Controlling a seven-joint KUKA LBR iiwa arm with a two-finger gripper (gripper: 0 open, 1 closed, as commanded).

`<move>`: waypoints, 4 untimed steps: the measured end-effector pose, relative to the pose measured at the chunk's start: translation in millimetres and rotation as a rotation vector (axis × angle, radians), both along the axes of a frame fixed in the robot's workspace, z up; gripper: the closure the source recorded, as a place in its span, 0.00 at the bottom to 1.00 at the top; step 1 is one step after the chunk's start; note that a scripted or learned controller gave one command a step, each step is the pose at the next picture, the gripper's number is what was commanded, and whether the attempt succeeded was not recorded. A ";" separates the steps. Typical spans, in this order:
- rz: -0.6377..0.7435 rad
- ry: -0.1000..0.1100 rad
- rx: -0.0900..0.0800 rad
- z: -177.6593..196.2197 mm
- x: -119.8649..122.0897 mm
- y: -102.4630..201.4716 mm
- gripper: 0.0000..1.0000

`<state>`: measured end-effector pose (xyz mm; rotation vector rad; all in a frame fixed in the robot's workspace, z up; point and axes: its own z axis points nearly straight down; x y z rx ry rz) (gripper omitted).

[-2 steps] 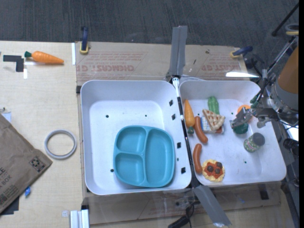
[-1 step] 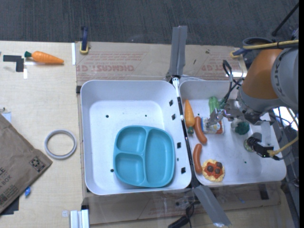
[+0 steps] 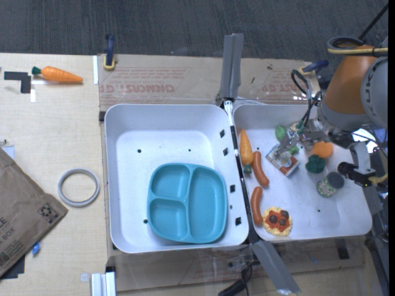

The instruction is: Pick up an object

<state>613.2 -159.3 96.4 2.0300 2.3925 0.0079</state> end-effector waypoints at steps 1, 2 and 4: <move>0.009 0.005 -0.003 78.1 -9.1 -10.0 0.00; -0.009 -0.003 -0.004 0.4 5.5 -25.5 0.00; 0.018 0.006 -0.001 -4.3 -65.7 -49.0 0.00</move>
